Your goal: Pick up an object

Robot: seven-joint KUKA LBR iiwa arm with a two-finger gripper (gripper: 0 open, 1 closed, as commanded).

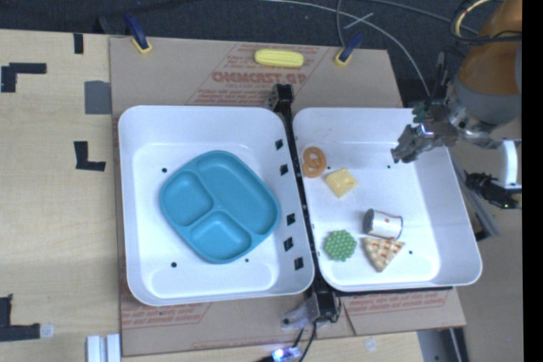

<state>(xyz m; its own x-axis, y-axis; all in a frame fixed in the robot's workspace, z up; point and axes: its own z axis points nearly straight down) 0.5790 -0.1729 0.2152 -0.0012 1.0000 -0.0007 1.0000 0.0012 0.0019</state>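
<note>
Five small items lie in the right bin point(441, 208): an orange ring point(314, 161), a cheese wedge point(341, 182), a small can point(383, 223), a green ball point(340, 246) and a waffle slice point(383, 252). The gripper point(405, 147) hangs over that bin's far right part, well apart from them. The left bin point(140, 182) holds a blue divided tray point(219, 206).

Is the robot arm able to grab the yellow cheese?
Probably yes. The cheese lies in the right bin with bare white floor around it, apart from the ring. The gripper hangs above that same bin, with nothing between them.
</note>
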